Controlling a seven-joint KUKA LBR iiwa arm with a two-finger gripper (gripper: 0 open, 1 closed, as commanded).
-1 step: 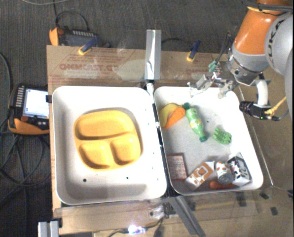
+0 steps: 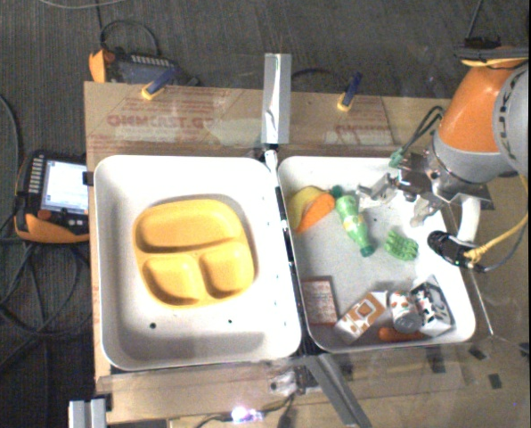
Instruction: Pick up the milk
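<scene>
Two white bins sit side by side on the bench, the left bin [image 2: 114, 266] carrying a yellow divided tray [image 2: 194, 250], the right bin [image 2: 337, 275] a loose jumble for picking. Along its near edge, toward the near right corner, lies the milk [image 2: 428, 306], apparently a small carton. The gripper [image 2: 406, 188] hangs over the far right corner, well apart from it; its state I cannot tell.

Yellow tray [image 2: 194, 250], green bottle [image 2: 354, 221]
</scene>
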